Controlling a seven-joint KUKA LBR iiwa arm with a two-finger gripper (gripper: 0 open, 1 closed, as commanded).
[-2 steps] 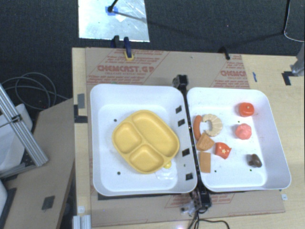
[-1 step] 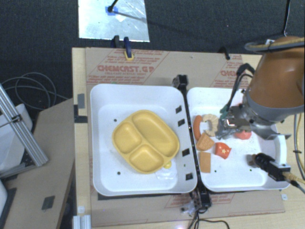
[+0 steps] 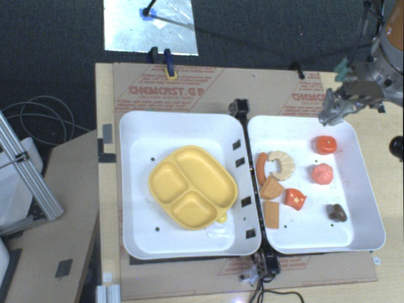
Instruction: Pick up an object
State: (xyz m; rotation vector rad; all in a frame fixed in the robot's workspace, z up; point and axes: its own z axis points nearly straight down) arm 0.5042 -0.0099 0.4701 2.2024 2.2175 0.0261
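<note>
Pincer point(image 3: 331, 115) poised over the far rim of the right-hand shallow white bin point(image 3: 360, 188), nothing picked yet.

From the overhead camera, the pincer hangs just beyond the round red-orange toy tomato point(image 3: 326, 144), whether spread or pressed together I cannot tell, and nothing shows between its tips. Nearer than the tomato lie a pink lumpy ball point(image 3: 322, 173) and a dark brown lump point(image 3: 336, 213); left of it sit a pale ring-shaped biscuit point(image 3: 281, 165) and a red strawberry piece point(image 3: 295, 198). The tomato looks the best target: it stands apart from its neighbours, so come straight down, centred, clear of the bin wall.
</note>
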